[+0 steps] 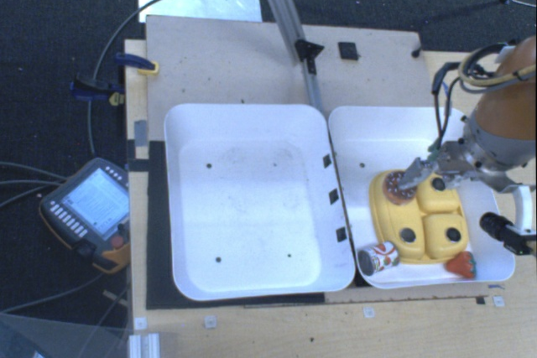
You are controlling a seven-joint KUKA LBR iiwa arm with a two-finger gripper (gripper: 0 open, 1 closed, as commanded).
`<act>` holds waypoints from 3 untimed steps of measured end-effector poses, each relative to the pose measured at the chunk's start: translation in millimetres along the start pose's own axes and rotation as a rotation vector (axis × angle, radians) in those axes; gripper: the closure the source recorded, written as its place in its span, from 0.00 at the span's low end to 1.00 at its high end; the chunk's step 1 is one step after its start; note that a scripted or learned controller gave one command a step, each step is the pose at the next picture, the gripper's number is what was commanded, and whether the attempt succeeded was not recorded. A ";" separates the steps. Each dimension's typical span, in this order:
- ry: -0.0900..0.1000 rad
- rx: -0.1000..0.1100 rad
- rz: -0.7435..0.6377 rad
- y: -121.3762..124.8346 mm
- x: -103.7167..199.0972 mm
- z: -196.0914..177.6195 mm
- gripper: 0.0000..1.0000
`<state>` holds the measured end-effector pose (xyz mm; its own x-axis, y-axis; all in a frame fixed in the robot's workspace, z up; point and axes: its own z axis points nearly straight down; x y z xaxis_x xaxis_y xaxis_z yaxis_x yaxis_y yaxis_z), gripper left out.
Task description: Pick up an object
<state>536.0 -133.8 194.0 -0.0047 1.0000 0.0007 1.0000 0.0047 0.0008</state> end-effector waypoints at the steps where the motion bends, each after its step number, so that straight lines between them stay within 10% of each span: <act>1: 0.000 0.003 0.003 -2.7 4.8 43.0 0.00; 3: 0.004 -0.024 -0.003 6.9 17.2 96.1 0.00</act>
<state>542.9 -116.5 98.0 -0.0075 1.0000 0.0045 0.9997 0.0074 0.0249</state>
